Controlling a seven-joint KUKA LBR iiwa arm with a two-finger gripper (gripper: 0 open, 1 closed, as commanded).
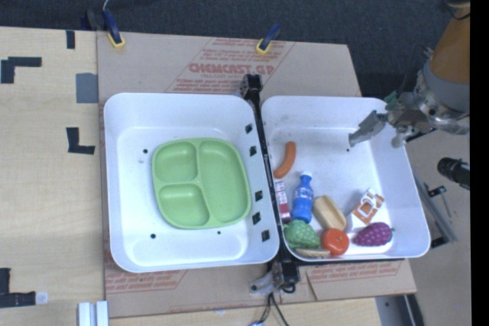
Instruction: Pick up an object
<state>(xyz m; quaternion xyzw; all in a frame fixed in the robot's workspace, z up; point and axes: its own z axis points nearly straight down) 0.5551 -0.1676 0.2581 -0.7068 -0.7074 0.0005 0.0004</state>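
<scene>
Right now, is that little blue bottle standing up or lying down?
Lying down. The blue bottle rests lengthwise on the floor of the right bin, cap pointing toward the far side, between the sausage and the bread roll.

We see two white bins (122,187), a pale green divided plate (202,183), an orange-brown sausage (285,159), a blue bottle (303,199), a tan bread roll (330,212), a red tomato (335,241), purple grapes (373,234) and a grey arm (447,80) with an orange band

Pincer (380,131) above right bin (397,187), toys (328,221) inside
</scene>
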